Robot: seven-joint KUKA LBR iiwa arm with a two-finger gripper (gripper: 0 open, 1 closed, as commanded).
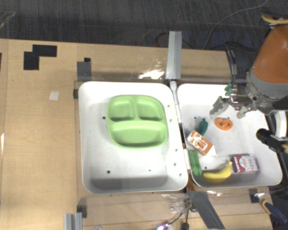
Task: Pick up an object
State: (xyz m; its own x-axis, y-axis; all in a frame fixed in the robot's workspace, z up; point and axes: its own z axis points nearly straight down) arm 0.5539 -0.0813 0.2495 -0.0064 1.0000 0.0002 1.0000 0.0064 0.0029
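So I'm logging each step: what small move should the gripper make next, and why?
Probably straight down. The gripper hangs open above the right bin, just up-left of the orange slice, with nothing between its fingers.

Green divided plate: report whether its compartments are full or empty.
Empty. All three compartments of the green divided plate show bare green plastic; it lies flat in the left bin.

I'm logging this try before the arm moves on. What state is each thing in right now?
Gripper: above the right bin, nothing between its fingers.
Green tray: flat in the left bin, nothing in its compartments.
Banana: lying by the right bin's front wall.
Maroon carton: lying on its side.
Orange-and-white box: lying flat.
Orange disc: flat on the bin floor.
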